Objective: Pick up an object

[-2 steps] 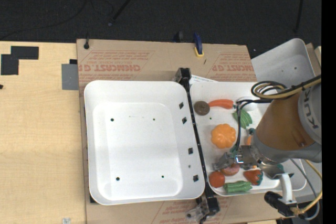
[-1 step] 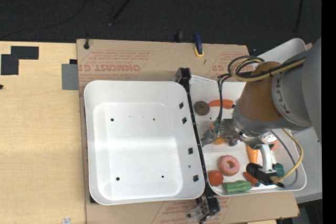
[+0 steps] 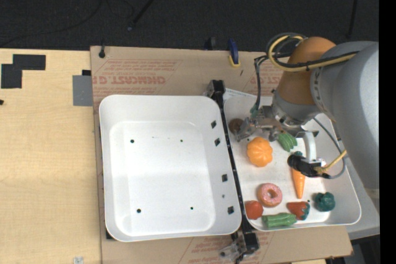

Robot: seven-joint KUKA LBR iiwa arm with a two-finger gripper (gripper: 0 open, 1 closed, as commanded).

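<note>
My gripper (image 3: 252, 126) hangs low over the far left part of the right bin (image 3: 352, 210), under the orange-banded wrist (image 3: 303, 80). A small brown object (image 3: 236, 126) lies just left of it, by the bin's wall. An orange round fruit (image 3: 260, 152) sits right below the gripper. Further toys lie in this bin: a green pepper (image 3: 286, 141), a carrot (image 3: 299, 183), a pink donut (image 3: 270, 195), a red tomato (image 3: 253, 209), a green pod (image 3: 278, 219), a red piece (image 3: 298, 209) and a dark green piece (image 3: 324, 200).
The left bin (image 3: 111, 133) stands beside the right one, with a black divider (image 3: 224, 145) between them. The grey arm (image 3: 356, 108) covers the right bin's far right side. A cable with a black plug (image 3: 304, 164) hangs over the carrot.
</note>
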